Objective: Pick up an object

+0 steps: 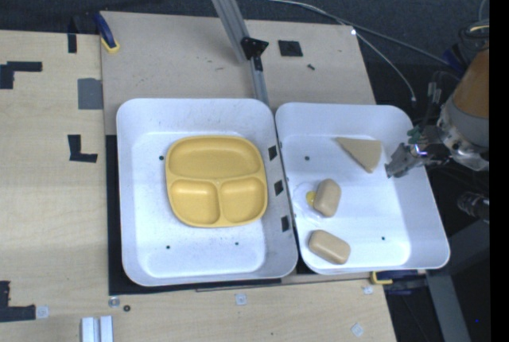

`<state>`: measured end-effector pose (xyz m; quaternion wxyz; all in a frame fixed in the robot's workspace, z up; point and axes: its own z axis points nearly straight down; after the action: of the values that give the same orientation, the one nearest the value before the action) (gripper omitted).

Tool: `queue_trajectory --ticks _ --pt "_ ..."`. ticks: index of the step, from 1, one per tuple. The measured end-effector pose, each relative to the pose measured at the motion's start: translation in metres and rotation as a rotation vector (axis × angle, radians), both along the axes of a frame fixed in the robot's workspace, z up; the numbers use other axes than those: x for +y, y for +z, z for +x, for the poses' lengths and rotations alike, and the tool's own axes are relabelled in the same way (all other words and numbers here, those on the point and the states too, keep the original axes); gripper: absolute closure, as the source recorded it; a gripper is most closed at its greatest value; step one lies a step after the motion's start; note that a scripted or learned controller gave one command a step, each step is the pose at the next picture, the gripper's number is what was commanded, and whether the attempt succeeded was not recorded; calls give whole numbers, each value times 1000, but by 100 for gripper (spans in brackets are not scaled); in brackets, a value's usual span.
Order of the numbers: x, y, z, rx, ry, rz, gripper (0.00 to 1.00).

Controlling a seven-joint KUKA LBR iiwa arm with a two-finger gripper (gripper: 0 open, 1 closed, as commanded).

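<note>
Objects to pick: I count three tan pieces in the right bin (413, 197). A wedge-shaped piece (362, 151) lies in the far part, a rounded lump (327, 197) sits near the middle by the left wall, and an oblong lump (328, 246) lies near the front.
Small extra: I see a little yellow bit (311, 196) just beside the rounded lump, on its left.
Pincer: my pincer (398, 165) hangs at the right rim of the right bin, just beside the wedge-shaped piece. I see nothing between its fingers. I cannot tell from here whether they are spread or closed; they read as one dark shape.
Arm: my arm (469, 106) comes in from the right edge, orange band visible above the wrist.
Left bin: the left bin (143, 173) holds a yellow divided plate (216, 179), with one wide compartment at the far side and two smaller ones at the near side.
Surface: both bins sit side by side, touching, on the tan surface (183, 54). A metal rod (227, 2) slants across the far part, and black tape marks (79, 148) dot the left.
</note>
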<state>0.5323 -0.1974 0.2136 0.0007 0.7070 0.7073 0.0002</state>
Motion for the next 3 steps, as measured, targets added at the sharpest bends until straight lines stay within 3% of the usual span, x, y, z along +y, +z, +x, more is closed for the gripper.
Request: queue_trajectory --ticks 1,3 --pt "0 51 0 0 1 0 100" --pt "110 22 2 3 2 0 100"
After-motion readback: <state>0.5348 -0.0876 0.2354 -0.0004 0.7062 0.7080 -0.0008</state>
